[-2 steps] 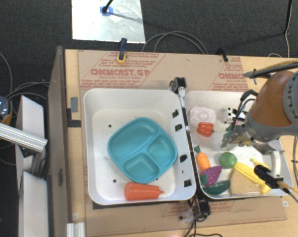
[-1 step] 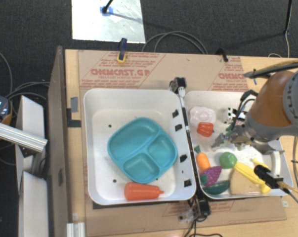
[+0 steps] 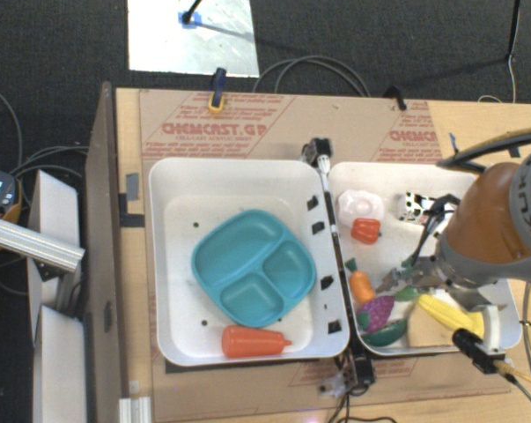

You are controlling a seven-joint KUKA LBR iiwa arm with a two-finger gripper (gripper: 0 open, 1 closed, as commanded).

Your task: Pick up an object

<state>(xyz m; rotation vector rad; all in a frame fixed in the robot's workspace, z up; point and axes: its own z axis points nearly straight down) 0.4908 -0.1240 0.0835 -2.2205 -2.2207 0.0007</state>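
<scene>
- Dark carpet all round, cables trailing, a cardboard sheet (image 3: 274, 122) laid under two white bins.
- Left bin (image 3: 173, 227): holds a teal divided plate (image 3: 254, 267) near the middle; looks like stiff, smooth plastic, broad and flat, awkward for a two-finger pinch except at the rim.
- Just below the plate, near the front wall: an orange carrot toy (image 3: 254, 342), lying on its side; probably light and hard, best pinched across its narrow width.
- Right bin (image 3: 424, 174): crowded with small toy foods, namely a red-orange pepper (image 3: 365, 229), a purple grape bunch (image 3: 377, 308), a green piece (image 3: 385, 332) and a yellow corn cob (image 3: 450, 314); all likely light, slick, prone to rolling.
- Hovers low over that clutter: gripper (image 3: 404, 276), near the grape bunch; cannot tell how far apart the fingers stand, nor see anything held between them.
</scene>
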